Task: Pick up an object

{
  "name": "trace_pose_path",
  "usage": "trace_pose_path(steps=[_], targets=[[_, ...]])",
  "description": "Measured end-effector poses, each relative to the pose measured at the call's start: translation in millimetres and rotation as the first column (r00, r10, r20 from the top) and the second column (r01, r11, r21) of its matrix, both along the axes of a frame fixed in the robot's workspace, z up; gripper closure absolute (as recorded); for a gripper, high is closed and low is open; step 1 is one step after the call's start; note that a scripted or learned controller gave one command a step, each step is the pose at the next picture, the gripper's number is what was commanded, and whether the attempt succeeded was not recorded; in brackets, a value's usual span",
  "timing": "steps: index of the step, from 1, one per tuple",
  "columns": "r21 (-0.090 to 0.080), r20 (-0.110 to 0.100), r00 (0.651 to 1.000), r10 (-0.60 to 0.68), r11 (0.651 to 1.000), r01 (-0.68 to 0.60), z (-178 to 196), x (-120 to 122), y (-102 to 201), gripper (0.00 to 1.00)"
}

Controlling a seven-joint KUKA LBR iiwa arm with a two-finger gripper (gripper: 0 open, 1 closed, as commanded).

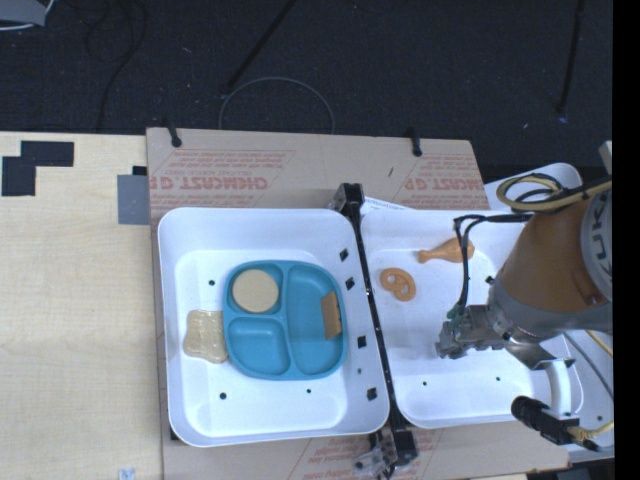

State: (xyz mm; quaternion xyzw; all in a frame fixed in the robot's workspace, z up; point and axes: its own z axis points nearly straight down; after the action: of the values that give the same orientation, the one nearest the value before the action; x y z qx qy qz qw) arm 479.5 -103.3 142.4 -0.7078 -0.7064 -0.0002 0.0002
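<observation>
Pretzel (398, 284) lies flat on the floor of the right bin (420, 408), toward its far left part, with a drumstick (446, 253) just beyond it, apart. Gripper (453, 345) sits low over the same bin, nearer the camera and to the right of the pretzel; its state cannot be told. Left bin (190, 238) holds a blue tray (283, 353) carrying a round cracker (254, 290), a toast slice (206, 336) touching the tray's left edge.

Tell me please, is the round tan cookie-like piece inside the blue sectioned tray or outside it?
Inside. The round tan piece lies in the upper-left compartment of the blue sectioned tray, within its raised rim, in the left white bin.
</observation>
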Motion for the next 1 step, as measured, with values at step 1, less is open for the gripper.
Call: trace_pose_path(steps=[1], targets=[[-0.001, 0.002, 1.000, -0.002, 1.000, 0.002, 52.8, 0.1, -11.5, 1.00]])
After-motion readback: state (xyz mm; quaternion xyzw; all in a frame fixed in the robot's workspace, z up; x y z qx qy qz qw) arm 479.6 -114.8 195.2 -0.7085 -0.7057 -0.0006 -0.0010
